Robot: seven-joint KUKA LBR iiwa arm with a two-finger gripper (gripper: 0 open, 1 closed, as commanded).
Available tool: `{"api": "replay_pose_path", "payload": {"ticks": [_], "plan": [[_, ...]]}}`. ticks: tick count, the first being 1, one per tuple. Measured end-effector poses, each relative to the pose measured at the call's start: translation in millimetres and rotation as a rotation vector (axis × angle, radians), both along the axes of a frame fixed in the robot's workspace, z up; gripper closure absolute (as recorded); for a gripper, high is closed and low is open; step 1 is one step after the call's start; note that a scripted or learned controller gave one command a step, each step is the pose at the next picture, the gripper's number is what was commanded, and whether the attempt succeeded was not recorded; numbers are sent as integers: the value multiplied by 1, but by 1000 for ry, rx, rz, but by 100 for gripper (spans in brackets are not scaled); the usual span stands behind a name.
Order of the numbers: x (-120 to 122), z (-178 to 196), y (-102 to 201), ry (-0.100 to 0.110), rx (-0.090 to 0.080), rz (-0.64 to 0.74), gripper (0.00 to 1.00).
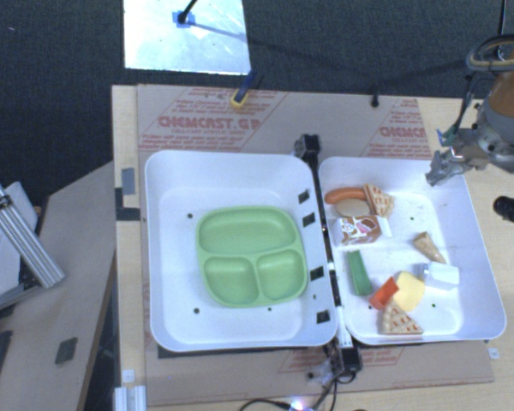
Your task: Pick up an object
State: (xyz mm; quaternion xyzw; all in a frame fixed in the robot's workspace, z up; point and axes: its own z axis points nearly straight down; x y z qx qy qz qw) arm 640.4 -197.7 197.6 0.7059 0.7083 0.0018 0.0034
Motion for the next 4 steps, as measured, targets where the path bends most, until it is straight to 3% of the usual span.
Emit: {"api": "replay_pose_path", "payload": {"ticks": [1,4], "plan": [[1,30,0,1,0,2,100],[-10,22,167,6,5,7,100]]}}
